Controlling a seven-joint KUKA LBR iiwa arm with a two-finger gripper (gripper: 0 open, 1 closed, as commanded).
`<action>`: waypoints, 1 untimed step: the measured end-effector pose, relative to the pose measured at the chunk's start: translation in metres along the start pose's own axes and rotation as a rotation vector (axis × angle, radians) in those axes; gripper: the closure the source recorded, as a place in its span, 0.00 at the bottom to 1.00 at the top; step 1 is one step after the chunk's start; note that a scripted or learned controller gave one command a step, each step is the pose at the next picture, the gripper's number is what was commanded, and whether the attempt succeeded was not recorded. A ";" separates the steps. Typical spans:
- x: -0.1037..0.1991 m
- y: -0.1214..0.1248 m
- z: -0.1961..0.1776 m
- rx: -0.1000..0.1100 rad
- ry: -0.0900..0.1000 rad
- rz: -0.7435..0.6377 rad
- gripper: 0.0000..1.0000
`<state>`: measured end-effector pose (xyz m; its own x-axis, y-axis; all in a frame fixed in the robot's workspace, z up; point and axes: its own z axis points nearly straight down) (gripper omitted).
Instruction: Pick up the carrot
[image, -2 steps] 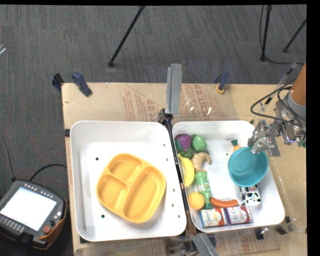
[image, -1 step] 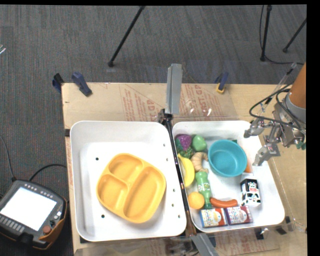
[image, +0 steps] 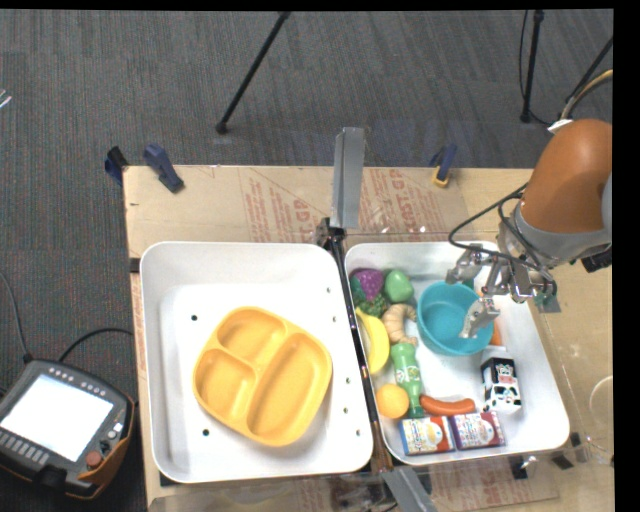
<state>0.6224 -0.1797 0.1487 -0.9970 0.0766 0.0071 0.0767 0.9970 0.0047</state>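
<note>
2 white bins sit on the worktop (image: 250, 205): the left bin (image: 170, 270) holds 1 yellow plate (image: 263, 373), the right bin (image: 540, 400) holds 1 carrot (image: 447, 405) near its front, between an orange (image: 392, 401) and a milk carton (image: 500, 384), plus 1 teal bowl (image: 450, 318). The gripper (image: 483, 312) hangs over that bowl's right rim; whether it is spread or closed cannot be told. Dark carpet (image: 120, 80) surrounds the worktop.

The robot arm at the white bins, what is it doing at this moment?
The arm's gripper hangs over the right bin, just above the blue bowl. Its fingers hold nothing. The carrot lies near the bin's front edge, beside the orange, untouched. The left bin carries a yellow divided plate.
</note>
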 end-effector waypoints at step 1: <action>0.003 0.059 0.026 0.002 -0.006 0.153 0.00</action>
<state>0.6241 -0.1202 0.1226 -0.9737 0.2278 0.0013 0.2278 0.9737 0.0022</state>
